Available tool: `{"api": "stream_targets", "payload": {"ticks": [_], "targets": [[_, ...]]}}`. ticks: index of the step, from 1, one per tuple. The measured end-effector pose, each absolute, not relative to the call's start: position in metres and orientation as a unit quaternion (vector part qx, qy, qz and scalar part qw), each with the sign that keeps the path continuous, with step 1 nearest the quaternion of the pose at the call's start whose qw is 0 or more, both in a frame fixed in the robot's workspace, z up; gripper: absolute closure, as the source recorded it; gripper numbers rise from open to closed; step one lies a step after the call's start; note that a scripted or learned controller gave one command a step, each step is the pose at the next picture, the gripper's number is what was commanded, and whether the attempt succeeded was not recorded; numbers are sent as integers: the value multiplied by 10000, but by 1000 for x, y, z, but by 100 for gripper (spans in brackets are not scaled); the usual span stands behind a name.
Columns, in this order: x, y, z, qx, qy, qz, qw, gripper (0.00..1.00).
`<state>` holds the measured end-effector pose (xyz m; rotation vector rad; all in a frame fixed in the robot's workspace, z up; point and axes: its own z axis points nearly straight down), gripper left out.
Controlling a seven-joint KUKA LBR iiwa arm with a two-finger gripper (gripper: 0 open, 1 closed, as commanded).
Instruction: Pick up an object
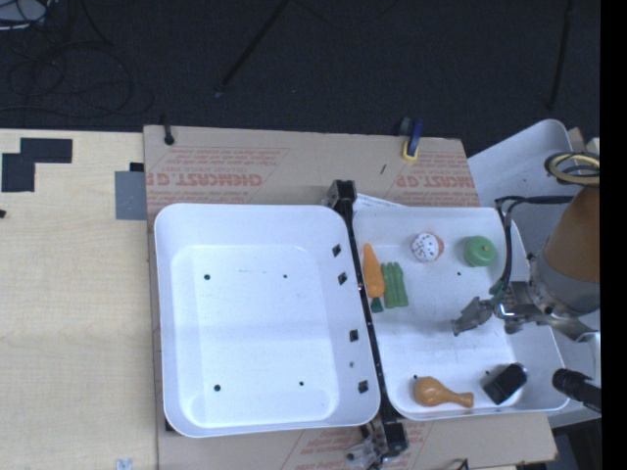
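Gripper (474, 317) sits low over bare floor of right bin (431, 346), arm in from the right, wrist tilted left. Can't tell if open or closed; nothing seen in it. Nearest picks: yellow gourd (441, 393) by front wall, green knob (479, 252) at back. Centre over one, drop straight, mind the wall.

Pale wood bench (69, 302). Cardboard sheet (294, 164) flat on it. 2 shallow white bins on cardboard, touching: left bin (167, 311), right bin (436, 297). Blue-yellow clamp (410, 137) at cardboard's far edge. Black patches (34, 160) and grey square (128, 194) on bare wood at left.
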<state>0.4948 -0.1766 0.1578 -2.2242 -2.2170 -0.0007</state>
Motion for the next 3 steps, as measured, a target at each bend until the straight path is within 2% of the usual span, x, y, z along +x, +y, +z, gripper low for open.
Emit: {"api": "stream_targets", "payload": {"ticks": [1,2,3], "targets": [[477,-154,377,-7061,-7081,-45,-72,0],[504,-170,244,-7075,-7067,38,62,0],[538,-213,104,-7079,-7062,38,60,0]]}}
